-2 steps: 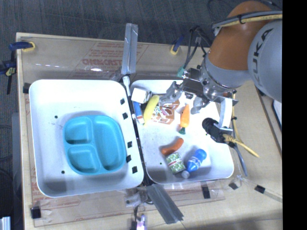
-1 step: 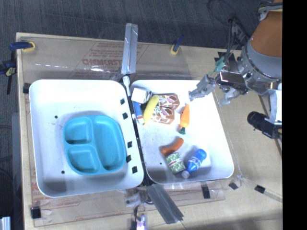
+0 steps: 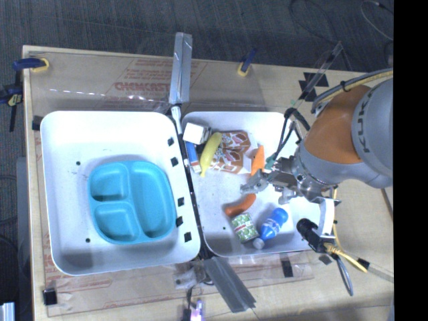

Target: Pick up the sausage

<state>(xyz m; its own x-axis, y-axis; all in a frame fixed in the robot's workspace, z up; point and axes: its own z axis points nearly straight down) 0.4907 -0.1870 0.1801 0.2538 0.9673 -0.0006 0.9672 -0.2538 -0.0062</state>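
A pale wooden bench on dark carpet carries two shallow white bins side by side, seen from above at a slant. The left bin holds a turquoise divided tray, its three compartments facing up.

The right bin is crowded. The sausage, reddish-orange and slightly curved, lies near the bin's middle, slanting from lower left to upper right. Just below it sits a small green-labelled can, and beside that a blue plastic bottle on its side. Toward the top of the bin a yellow banana leans against a patterned snack packet, with a white box and a blue item near the divider. An orange carrot stands at a tilt right of the packet.

The grey arm with its orange band reaches in from the right, and its gripper hangs low over the bin, just above the sausage's upper end and beside the carrot's lower tip. Whether its fingers are spread or pressed together cannot be told from this angle, nor whether they touch the sausage. Blue clamps hold the bench's far left corner.
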